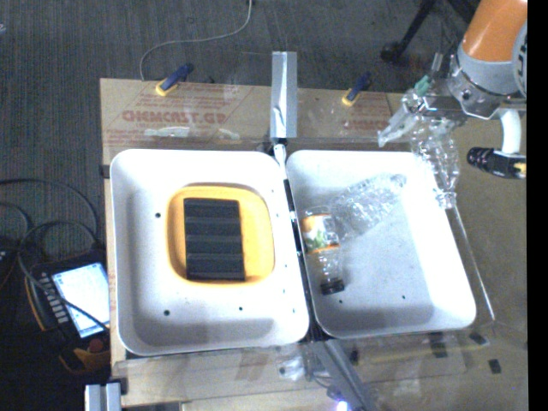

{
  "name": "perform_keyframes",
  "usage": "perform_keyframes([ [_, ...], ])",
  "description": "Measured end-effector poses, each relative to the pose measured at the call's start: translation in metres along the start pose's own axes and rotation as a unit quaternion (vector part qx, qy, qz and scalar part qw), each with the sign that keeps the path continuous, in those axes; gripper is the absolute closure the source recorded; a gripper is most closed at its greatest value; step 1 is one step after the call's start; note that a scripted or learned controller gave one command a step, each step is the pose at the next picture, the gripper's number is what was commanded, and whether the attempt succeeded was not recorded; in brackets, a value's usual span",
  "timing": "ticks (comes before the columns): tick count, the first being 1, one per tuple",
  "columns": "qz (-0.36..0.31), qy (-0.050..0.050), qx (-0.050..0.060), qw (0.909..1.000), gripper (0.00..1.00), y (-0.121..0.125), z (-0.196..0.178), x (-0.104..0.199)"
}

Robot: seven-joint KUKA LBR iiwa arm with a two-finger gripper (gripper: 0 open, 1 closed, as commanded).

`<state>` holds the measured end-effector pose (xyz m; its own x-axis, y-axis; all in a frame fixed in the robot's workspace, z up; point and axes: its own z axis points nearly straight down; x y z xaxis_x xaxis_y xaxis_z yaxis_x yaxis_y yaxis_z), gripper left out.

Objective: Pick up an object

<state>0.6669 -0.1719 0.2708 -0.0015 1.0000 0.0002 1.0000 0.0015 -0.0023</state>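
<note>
The tool (pixel 425 114) hangs at the upper right, over the right white bin's (pixel 402 302) top corner.
I cannot tell its grip. A clear crinkly plastic bottle (pixel 364 208) lies in that bin.

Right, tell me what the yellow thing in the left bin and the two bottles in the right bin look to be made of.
Yellow tray: looks like moulded plastic, smooth and matte, holding a black ribbed insert, maybe foam or rubber. Large bottle: clear, thin plastic, crinkled, with the bin showing through. Small bottle: seemingly clear plastic, with a printed label and a dark cap.
</note>
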Motion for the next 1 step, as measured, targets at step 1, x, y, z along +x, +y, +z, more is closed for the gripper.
perform_keyframes([
  [1, 0.064, -0.002, 0.0, 0.9979, 0.0, -0.0175, -0.0618, -0.0504],
])
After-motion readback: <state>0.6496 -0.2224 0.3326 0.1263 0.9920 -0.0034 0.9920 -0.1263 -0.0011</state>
